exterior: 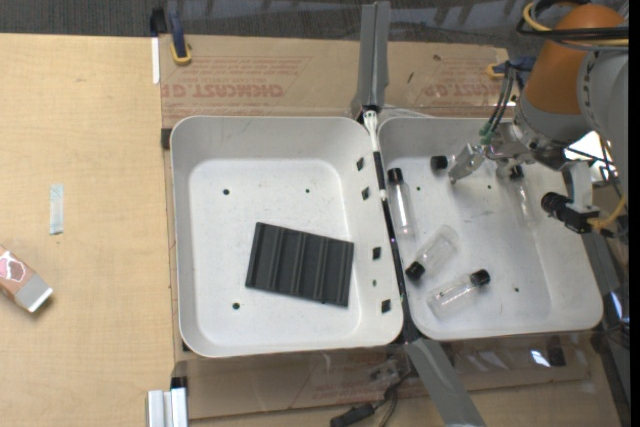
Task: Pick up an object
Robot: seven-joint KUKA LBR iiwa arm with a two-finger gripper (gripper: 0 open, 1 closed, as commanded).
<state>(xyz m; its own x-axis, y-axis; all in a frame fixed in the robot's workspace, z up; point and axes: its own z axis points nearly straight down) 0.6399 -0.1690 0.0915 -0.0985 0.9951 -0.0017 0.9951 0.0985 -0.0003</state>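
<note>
— Nearest us, what's in the bins?

— Left bin [190, 245] holds one dark ribbed panel [301, 263], lying flat and slightly askew near its front. Right bin [575, 300] holds clear vials with black caps: one vial [460, 289] near the front, another [431, 253] just behind it, and a third [399, 200] along the left wall.

— And the gripper [487, 160]?

— It hovers over the right bin's back part, apart from the vials. I can't tell how its fingers stand.

— Anything around the bins?

— On the wooden surface [80, 135] to the left, a small grey strip [56, 210] and a red-and-white packet [22, 281]. Cardboard [260, 80] lies behind the bins.
</note>
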